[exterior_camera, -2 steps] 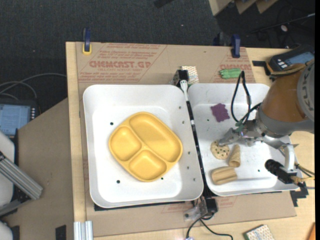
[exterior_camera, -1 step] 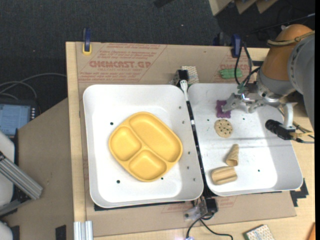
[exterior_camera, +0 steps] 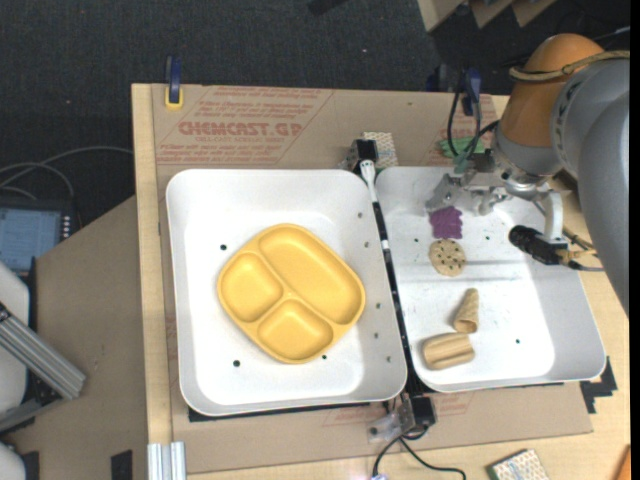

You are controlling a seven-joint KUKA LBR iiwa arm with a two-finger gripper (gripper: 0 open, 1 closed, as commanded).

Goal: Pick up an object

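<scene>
Cookie [exterior_camera: 447,257] is lying flat in the bin [exterior_camera: 545,318] on the arm's side; it's serving as ref pt for the rest. Purple obj [exterior_camera: 446,222] is sitting just behind the cookie, i.e. higher in the view, almost touching it. The hand [exterior_camera: 462,200] is hanging just past the purple obj, on the side away from the cookie. Can't tell if it's touching that obj, and can't tell how wide it's standing, as the angle is hiding that. Grey arm [exterior_camera: 600,138] w/ orange band is stretching off behind and right of the cookie.

Cone [exterior_camera: 466,310] is lying tilted in front of the cookie, a bit to the right. Tan roll [exterior_camera: 447,350] is lying in front of the cone, further from the cookie, near the bin's front rim.

Yellow 3-section plate [exterior_camera: 290,291] is sitting well left of the cookie, approx mid of the other bin [exterior_camera: 190,268]. Both bins are resting on the counter [exterior_camera: 250,128], which is showing red lettering behind and left of the cookie.
</scene>
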